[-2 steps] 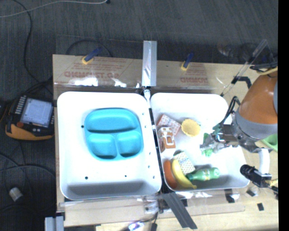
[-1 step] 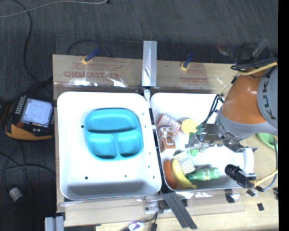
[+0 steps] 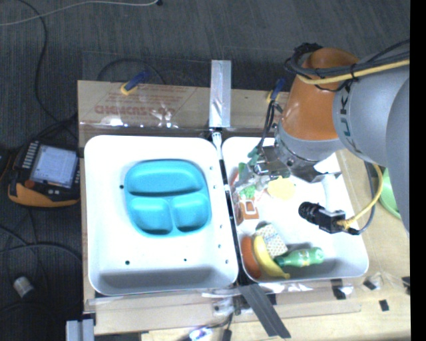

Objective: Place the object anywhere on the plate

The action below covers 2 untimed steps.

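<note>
A yellow banana [image 3: 266, 261] lies below the end effector [image 3: 256, 170], long axis diagonal; finger state unclear. Blue three-compartment plastic plate [image 3: 168, 197] sits to its left.

A robotics lab: cables [image 3: 26, 20], carpet floor, plywood bench [image 3: 153, 100], teach pendant [image 3: 46, 170].

Blue plate [image 3: 168, 196] in left bin [image 3: 106, 266]; hand [image 3: 256, 174] over right bin [image 3: 353, 256].

blue plate [image 3: 166, 196] | three compartments | flat, centre of left bin [image 3: 106, 266]
</note>
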{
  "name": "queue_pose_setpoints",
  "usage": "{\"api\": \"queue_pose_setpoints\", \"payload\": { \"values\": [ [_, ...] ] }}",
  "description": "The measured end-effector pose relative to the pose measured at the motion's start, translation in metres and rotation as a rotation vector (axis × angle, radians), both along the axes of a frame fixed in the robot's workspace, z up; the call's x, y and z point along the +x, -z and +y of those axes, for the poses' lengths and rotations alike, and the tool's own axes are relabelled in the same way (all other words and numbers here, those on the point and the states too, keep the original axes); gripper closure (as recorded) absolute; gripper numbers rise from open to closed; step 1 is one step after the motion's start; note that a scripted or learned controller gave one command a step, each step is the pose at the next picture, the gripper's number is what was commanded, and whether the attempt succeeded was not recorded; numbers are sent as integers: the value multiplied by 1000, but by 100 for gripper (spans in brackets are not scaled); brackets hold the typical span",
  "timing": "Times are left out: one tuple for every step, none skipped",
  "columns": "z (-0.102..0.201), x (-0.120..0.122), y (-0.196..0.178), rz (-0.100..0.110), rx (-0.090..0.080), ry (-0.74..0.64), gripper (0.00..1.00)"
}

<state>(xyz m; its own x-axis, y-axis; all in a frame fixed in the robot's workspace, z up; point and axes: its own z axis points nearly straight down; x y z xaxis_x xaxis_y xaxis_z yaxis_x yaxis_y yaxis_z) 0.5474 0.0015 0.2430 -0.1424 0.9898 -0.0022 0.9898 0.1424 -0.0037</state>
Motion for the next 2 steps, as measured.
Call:
{"api": "queue_pose_setpoints", "payload": {
  "values": [
    [60,4,25,2,-1,44,100],
    [57,-9,-51,-1,-3,249,100]
  ]
}}
